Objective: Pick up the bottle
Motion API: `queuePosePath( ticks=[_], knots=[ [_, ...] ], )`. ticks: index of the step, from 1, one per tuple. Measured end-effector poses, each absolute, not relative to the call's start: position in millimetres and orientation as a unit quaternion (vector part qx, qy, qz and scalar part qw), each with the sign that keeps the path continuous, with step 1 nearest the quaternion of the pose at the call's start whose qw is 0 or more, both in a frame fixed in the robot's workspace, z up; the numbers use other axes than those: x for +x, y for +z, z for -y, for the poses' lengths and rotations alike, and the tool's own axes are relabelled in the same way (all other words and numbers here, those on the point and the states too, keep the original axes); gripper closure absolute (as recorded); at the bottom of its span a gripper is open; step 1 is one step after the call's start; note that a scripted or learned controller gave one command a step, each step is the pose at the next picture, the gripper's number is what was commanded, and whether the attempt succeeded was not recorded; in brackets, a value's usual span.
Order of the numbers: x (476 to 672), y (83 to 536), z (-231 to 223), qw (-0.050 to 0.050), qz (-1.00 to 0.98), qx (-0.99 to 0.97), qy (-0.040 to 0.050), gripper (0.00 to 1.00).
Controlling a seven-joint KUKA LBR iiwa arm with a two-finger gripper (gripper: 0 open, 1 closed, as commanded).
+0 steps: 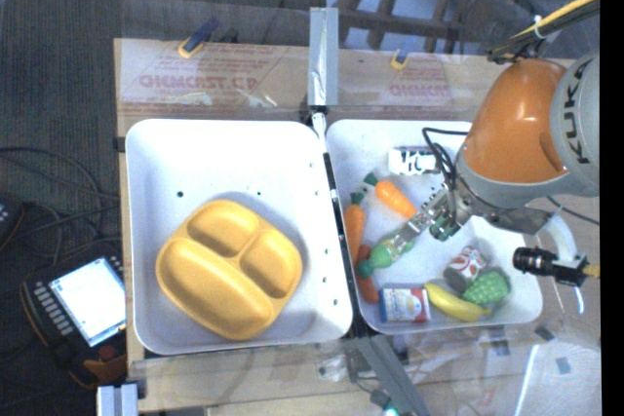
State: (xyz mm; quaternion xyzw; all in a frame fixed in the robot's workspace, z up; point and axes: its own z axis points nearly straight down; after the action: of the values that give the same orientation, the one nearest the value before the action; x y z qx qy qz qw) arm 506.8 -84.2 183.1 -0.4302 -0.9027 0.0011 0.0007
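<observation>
The bottle (393, 247) lies on its side in the right bin (507, 321), near the middle. Its green end points lower left and its clear end points upper right. My gripper (440, 221) hangs below the orange band of the arm, right at the bottle's clear upper end. The two overlap there, and I cannot make out whether they touch. The arm's body hides the bin's far right part.
Around the bottle lie orange carrots (395, 198), a small can (405, 304), a banana (453, 303), a green toy (487, 288), a red-white can (466, 263) and a white box (414, 161). A yellow divided tray (229, 266) sits in the left bin (156, 151).
</observation>
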Motion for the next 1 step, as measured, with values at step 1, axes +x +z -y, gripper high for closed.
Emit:
queuePosePath(
  ticks=[1],
  knots=[
    [485.0, 434.9, 84.7, -0.003, 0.889, -0.458, 0.0002, 1.00]
  ],
)
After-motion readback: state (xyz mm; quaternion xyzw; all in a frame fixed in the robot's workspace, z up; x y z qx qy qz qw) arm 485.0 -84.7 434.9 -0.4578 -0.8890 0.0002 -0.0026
